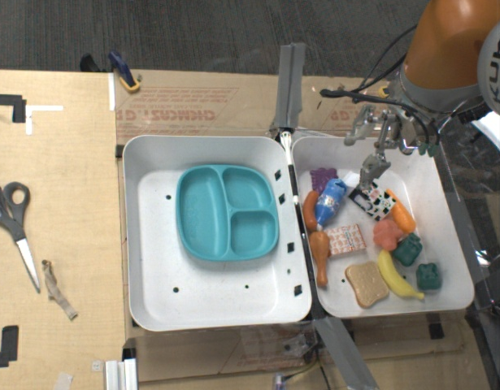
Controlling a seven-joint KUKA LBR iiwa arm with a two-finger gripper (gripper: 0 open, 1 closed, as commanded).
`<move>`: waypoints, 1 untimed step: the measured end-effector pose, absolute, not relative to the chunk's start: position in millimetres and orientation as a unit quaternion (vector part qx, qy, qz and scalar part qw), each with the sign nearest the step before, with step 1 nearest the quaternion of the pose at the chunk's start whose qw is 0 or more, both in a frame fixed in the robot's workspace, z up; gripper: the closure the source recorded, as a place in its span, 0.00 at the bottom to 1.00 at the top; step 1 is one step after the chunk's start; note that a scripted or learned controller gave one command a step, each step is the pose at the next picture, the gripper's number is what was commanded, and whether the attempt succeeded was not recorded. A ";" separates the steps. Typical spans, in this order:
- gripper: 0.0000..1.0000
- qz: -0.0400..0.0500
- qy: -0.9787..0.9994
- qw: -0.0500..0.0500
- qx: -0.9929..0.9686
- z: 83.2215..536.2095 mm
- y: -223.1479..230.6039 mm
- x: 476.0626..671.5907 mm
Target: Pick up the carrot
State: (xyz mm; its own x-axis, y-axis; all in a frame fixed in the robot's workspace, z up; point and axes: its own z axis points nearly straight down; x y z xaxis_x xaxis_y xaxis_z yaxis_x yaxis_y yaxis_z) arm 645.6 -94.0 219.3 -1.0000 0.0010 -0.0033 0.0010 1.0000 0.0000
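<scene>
While the gripper (371,171) hangs over the right bin (445,242), whether it is open or closed I cannot tell | carrot (402,216) just right and below it, beside checkered block (380,204) | likely light, rigid, smooth plastic; pinch mid-body | counts: one carrot, one banana (396,279), two bins, one teal plate (228,213).
</scene>
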 end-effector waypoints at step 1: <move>0.00 0.000 0.991 0.001 0.132 183.0 -154.8 610.2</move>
